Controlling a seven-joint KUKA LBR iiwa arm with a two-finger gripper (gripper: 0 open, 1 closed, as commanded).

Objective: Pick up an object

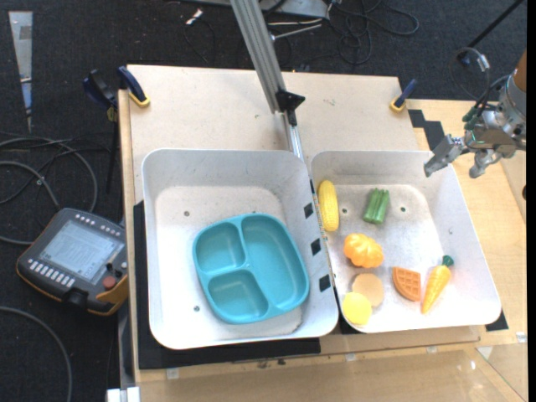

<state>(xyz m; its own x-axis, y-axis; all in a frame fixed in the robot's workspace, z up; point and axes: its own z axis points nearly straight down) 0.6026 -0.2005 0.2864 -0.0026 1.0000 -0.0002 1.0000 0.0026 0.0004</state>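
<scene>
My gripper (pixel 459 162) hangs open above the far right rim of the right bin (pixel 469 224), nothing between its fingers. Below it in that bin lie a yellow corn cob (pixel 328 205), a green vegetable (pixel 376 206), an orange pepper-like piece (pixel 363 249), a tan round piece (pixel 367 289), a yellow lemon (pixel 357 309), an orange waffle-like wedge (pixel 407 282) and a carrot (pixel 435 285). The gripper is apart from all of them, up and to the right of the green vegetable.
The left bin (pixel 167 191) holds a blue divided tray (pixel 249 266). A slanted metal pole (pixel 260 44) rises over the seam between the bins. Clamps (pixel 134 89) sit at the bench's back corners. A teach pendant (pixel 74 260) lies on the floor at left.
</scene>
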